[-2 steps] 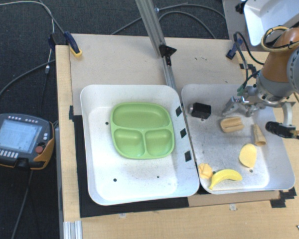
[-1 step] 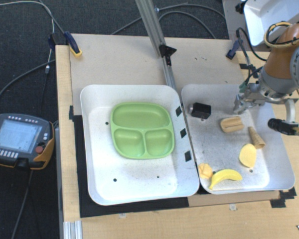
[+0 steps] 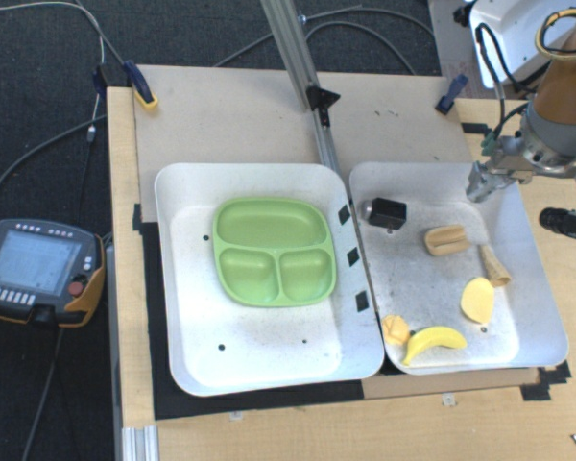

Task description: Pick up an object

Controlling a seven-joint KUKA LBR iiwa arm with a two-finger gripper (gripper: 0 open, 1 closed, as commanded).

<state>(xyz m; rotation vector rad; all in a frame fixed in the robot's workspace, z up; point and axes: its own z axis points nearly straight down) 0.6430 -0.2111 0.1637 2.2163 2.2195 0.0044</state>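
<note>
In the right bin point(image 3: 533, 248) lie a tan bread-like block point(image 3: 446, 240), a small tan stick piece point(image 3: 493, 265), a pale yellow slice point(image 3: 478, 301), a yellow banana point(image 3: 434, 341), a small orange-yellow piece point(image 3: 396, 329) and a black block point(image 3: 387, 213). My gripper point(image 3: 482, 184) hangs over the bin's back right part, above and to the right of the bread-like block. Nothing shows between its fingers.
A green divided plate point(image 3: 272, 251) rests in the left bin point(image 3: 187, 344). A slanted metal pole point(image 3: 293, 41) rises from between the bins at the back. Blue clamps point(image 3: 139, 84) hold the board's back corners. A teach pendant point(image 3: 38, 272) lies on the floor at left.
</note>
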